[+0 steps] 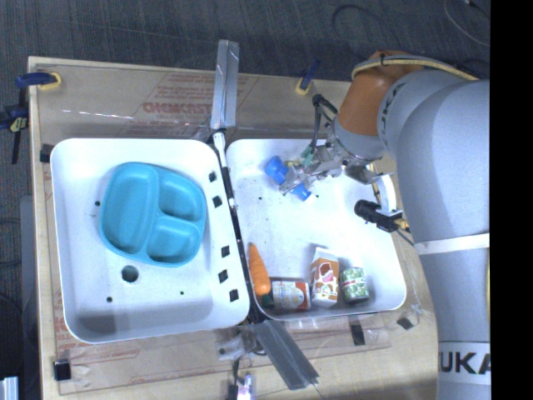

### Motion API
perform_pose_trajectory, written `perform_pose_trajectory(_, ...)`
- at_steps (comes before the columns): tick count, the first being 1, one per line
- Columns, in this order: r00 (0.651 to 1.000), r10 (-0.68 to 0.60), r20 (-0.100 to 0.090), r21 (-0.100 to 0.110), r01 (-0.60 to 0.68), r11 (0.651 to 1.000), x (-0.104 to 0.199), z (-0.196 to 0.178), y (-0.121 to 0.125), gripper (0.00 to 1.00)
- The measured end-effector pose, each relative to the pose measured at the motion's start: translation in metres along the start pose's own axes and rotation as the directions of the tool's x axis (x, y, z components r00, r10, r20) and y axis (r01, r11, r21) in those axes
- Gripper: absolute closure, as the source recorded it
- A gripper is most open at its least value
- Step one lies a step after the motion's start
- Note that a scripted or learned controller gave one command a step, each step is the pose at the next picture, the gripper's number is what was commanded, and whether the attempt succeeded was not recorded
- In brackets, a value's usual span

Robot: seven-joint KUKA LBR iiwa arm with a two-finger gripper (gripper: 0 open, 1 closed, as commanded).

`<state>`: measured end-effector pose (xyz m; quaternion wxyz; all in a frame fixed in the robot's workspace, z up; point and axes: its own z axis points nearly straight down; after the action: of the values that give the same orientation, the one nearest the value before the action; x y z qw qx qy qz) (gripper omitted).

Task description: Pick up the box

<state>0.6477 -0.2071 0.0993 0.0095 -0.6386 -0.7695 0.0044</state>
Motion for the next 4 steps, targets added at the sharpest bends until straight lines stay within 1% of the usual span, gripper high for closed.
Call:
perform_pose_trajectory(1,0.997,-0.075,0.008,-0.015,0.075,0.997,0.001,0.008,-0.007,1.0)
perform_pose_trajectory(2,0.979,-0.203,0.011,-0.015,0.203,0.979,0.044,-0.001,-0.087,1.0)
perform_pose_trajectory(3,0.938,-0.346,0.013,-0.013,0.346,0.938,0.093,-0.006,-0.157,1.0)
perform_pose_trajectory(4,0.892,-0.451,0.017,-0.013,0.451,0.892,0.187,-0.088,-0.122,1.0)
